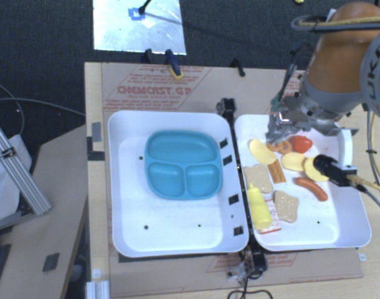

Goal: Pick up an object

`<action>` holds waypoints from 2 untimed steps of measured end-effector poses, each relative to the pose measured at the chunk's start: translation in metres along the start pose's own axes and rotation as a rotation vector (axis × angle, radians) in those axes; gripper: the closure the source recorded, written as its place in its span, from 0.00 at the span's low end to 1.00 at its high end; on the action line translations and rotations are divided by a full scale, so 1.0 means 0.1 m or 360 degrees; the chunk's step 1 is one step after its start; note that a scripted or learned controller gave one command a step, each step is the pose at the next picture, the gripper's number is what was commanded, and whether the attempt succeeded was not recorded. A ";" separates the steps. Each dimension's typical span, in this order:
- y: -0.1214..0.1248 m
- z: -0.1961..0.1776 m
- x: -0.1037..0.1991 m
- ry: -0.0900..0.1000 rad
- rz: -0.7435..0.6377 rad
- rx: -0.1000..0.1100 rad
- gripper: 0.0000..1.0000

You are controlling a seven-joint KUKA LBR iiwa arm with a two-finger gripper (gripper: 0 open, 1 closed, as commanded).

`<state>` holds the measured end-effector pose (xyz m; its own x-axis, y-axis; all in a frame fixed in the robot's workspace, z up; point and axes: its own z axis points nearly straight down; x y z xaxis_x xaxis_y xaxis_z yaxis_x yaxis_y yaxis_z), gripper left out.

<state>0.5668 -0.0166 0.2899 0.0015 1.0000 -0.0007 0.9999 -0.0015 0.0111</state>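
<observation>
We are observing the gripper [280, 131] hovering low over toy food in the right white bin [349, 229]; nothing is lifted.

Working near to far, we are noting a tan bread-slice toy [286, 206], a yellow plastic bottle [259, 207], a red-brown sausage toy [311, 188] and yellow slices, then a red tomato-like piece [300, 144] just beside the gripper. We are judging the pick as still outstanding. Whether the claw is parted or closed, we cannot tell. The left bin is holding a blue compartment plate [181, 165]. Beyond, red lettering on the cardboard sheet [154, 83] is partly legible, seemingly "CHEMCAST GP".
</observation>
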 end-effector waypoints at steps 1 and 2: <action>-0.41 0.06 0.98 0.0008 -0.0024 0.0019 1.00; -0.40 0.06 0.92 0.0002 -0.0007 0.0016 0.00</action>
<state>0.5269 0.0755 0.2836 -0.0028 1.0000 0.0007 1.0000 0.0028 0.0008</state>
